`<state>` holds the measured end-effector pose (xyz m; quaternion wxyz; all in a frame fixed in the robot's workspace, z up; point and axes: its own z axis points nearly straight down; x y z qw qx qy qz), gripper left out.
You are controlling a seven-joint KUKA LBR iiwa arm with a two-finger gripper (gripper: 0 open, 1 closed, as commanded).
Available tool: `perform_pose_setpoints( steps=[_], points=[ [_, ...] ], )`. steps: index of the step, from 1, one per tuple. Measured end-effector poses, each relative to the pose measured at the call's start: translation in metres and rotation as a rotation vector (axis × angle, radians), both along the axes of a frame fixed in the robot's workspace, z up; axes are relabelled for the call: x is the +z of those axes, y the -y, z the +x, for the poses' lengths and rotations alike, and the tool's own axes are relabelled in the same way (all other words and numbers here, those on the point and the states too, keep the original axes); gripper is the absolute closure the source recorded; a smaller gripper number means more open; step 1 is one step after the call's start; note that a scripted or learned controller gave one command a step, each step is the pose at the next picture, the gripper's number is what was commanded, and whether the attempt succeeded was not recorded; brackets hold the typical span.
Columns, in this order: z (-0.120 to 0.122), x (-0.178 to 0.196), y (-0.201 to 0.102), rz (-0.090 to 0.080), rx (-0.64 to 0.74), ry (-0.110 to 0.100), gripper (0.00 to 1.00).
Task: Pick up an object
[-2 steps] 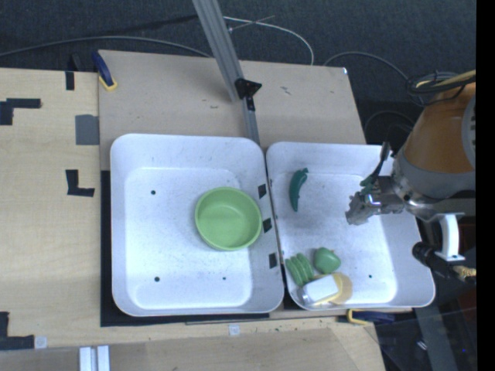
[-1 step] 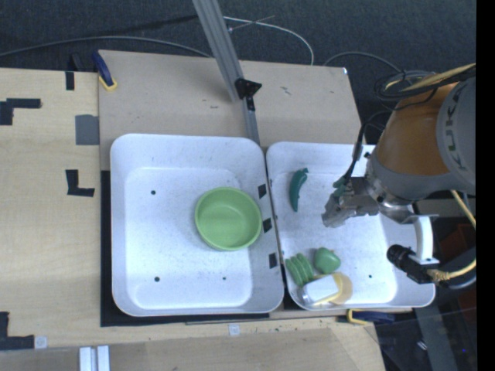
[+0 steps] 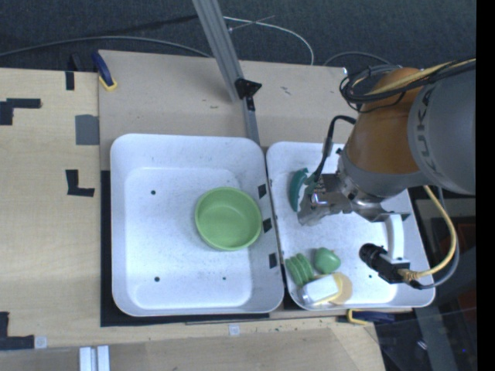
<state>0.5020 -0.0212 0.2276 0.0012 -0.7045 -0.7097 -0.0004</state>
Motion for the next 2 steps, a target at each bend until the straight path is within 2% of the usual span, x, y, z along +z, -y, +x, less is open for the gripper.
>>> perform_pose_setpoints(
  steps=[1,2],
  points=[
    [-0.007,0.006,-0.056,0.000,0.001,-0.001,1.00],
    [-0.012,-0.003,-0.106,-0.002,-0.001,-0.003,1.00]
  ],
)
